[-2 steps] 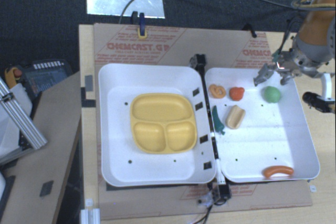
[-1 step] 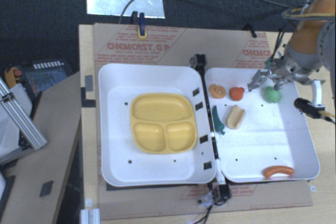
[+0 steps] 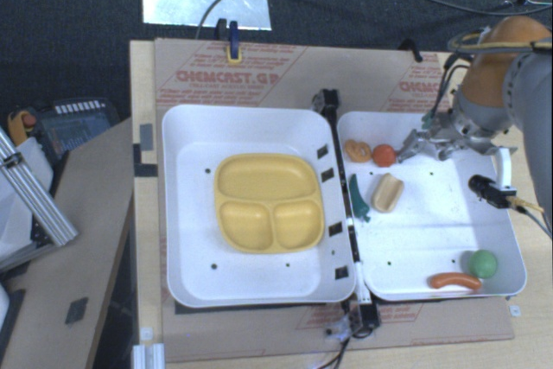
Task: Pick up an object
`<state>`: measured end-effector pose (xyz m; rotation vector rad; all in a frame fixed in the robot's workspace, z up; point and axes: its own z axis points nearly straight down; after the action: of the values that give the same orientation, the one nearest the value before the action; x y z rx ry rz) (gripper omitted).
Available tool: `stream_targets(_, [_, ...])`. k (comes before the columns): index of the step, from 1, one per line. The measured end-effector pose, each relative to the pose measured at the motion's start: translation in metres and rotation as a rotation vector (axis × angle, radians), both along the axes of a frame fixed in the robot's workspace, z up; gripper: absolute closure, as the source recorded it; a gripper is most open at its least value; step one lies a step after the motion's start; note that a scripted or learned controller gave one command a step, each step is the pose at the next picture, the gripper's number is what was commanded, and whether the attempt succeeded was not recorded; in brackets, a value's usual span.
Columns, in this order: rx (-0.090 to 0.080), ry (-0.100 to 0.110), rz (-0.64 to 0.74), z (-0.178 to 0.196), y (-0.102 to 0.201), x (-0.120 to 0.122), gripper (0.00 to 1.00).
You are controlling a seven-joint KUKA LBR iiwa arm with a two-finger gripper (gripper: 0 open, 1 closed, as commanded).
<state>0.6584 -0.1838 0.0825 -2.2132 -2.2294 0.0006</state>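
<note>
While the arm reaches in from the right, you see the claw (image 3: 413, 144) low over the right bin (image 3: 432, 220), just beside the red ball (image 3: 384, 155); whether it is apart or together, you cannot tell. Left of this ball, touching it, lies the orange piece (image 3: 358, 151). Below the ball lies the bread roll (image 3: 387, 192), and far below, to the right, the sausage (image 3: 454, 281) and green ball (image 3: 483, 263). Well left of the red ball, the yellow tray (image 3: 264, 202) sits in the left bin (image 3: 190, 212).
</note>
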Motion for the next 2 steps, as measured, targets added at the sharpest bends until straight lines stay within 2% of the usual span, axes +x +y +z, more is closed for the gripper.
stream_targets(1, [-0.002,-0.007,0.002,0.015,-0.001,0.002,1.0])
stream_targets(2, [-0.002,-0.007,-0.006,0.069,-0.007,-0.004,1.0])
